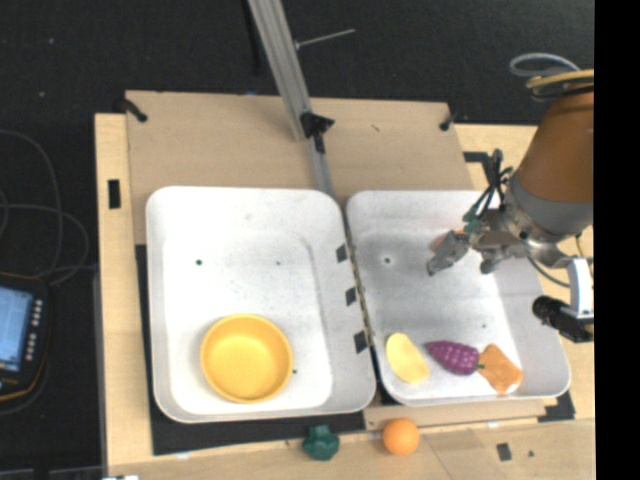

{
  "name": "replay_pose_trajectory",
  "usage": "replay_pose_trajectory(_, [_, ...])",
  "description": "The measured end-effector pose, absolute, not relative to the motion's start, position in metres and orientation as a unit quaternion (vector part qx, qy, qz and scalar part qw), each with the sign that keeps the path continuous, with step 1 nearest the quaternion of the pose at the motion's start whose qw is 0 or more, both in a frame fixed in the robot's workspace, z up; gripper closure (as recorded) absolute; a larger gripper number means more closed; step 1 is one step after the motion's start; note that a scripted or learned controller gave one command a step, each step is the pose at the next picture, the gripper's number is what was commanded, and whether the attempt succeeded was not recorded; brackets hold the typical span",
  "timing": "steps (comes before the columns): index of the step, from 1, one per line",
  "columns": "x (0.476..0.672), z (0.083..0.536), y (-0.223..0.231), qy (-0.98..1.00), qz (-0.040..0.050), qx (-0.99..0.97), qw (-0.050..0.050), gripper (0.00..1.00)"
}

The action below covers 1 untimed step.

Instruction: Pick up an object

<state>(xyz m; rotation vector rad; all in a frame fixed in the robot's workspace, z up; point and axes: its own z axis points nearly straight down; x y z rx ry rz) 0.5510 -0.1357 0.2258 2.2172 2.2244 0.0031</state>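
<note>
Lining the pale wooden bench (250,133) on dark floor, an orange ball (400,436) lies nearest, then the right bin's (400,218) yellow, purple and orange toys (454,357), with the pincer (465,252) spread open, empty, above

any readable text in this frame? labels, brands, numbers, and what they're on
None that can be read.
Handheld screen at the left edge: lit, but its content is too small and blurred to read.
White bins, yellow bowl, and the toy foods, a pale yellow piece, purple grapes and an orange piece: no print shows.
Arm and gripper: no label shows.
</note>
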Motion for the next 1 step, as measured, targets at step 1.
replay_pose_trajectory(1, [0.551, 0.2259, -0.1357, 0.708, 0.0012, 0.706, 0.0, 0.0])
